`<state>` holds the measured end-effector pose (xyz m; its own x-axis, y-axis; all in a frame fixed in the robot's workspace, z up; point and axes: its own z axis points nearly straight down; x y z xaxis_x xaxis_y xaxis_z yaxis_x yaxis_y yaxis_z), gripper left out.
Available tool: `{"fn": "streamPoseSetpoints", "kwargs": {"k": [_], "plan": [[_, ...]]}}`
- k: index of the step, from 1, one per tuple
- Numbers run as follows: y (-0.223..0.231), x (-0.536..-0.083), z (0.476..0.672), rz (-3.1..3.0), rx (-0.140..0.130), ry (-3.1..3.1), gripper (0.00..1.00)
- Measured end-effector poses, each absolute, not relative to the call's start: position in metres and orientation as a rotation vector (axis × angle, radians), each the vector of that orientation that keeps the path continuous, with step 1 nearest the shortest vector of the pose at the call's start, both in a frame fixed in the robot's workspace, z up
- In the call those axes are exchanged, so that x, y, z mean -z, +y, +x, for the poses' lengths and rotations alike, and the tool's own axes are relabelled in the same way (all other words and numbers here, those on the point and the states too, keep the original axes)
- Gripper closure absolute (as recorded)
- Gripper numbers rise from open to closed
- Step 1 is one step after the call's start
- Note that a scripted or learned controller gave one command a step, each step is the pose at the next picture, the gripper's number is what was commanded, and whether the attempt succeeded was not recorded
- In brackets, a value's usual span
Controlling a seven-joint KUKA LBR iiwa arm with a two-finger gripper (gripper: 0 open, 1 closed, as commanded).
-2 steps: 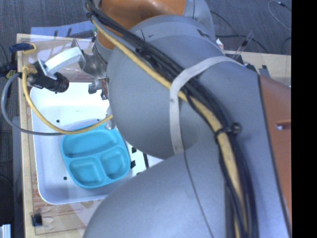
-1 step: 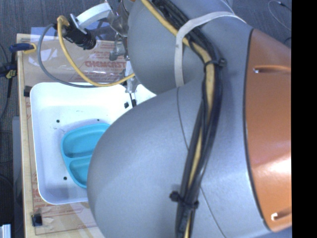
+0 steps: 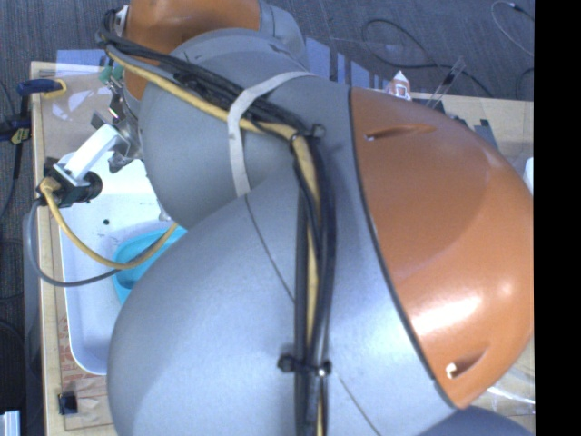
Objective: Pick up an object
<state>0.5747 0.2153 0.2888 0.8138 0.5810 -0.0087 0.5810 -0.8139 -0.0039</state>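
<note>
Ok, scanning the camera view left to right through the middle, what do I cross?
Yellow cable loop → shallow white bin → light blue plastic object → grey arm body with black and yellow cables → large orange arm cover.

Dark grey ribbed carpet (image 3: 54, 16) covers the floor beyond the bench's far edge, with thin cables (image 3: 427, 39) trailing across it. The bench's pale wooden top (image 3: 68, 384) shows along its left edge, brightly lit from above.

No readable text, label, brand, number or sign shows anywhere.
</note>
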Motion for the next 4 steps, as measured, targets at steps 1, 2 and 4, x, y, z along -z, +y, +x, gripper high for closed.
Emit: {"fn": "streamPoseSetpoints", "kwargs": {"k": [1, 2, 4], "plan": [[0.197, -0.408, 0.577, -3.046, -0.008, -0.761, 0.0], [0.147, -0.27, 0.567, -3.082, -0.015, -0.601, 0.0], [0.195, -0.422, 0.525, -3.061, -0.004, -0.708, 1.0]]}}
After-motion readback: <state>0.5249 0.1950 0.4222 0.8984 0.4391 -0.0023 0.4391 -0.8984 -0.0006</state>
